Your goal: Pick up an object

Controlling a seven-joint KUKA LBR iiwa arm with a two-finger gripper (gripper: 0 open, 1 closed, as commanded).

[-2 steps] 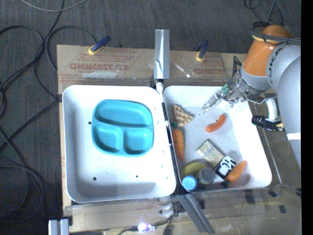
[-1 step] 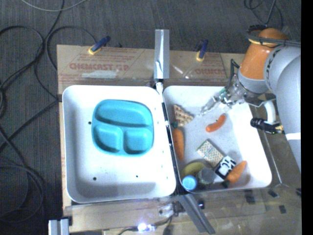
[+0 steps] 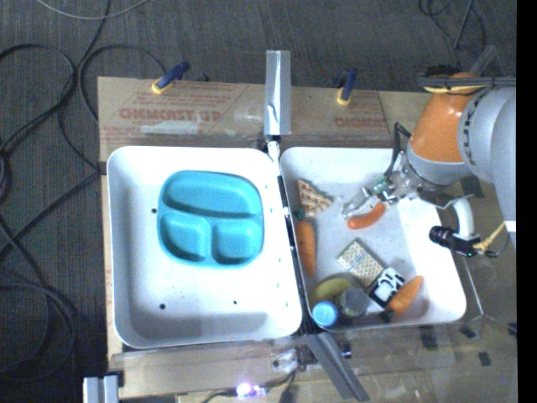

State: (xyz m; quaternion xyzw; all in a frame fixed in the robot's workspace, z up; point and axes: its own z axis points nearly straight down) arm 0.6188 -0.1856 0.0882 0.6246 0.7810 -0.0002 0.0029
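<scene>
A small orange-red sausage (image 3: 367, 217), short, smooth and rounded at both ends, lies on the white floor of the right bin (image 3: 436, 263), in the bin's upper middle, tilted so one end points toward 2 o'clock. The gripper (image 3: 375, 196) sits just above it, at about 1 o'clock from the sausage's middle. Its metal fingers (image 3: 366, 198) reach toward 8 o'clock and appear slightly apart, their tips just beside or touching the sausage's upper edge; the sausage does not sit between them. At 9 o'clock from the sausage lies a waffle-patterned cracker (image 3: 313, 196). At 6 o'clock lies a second checkered cracker (image 3: 362, 259). A blue divided tray (image 3: 211, 217) rests in the left bin (image 3: 134, 292).
</scene>
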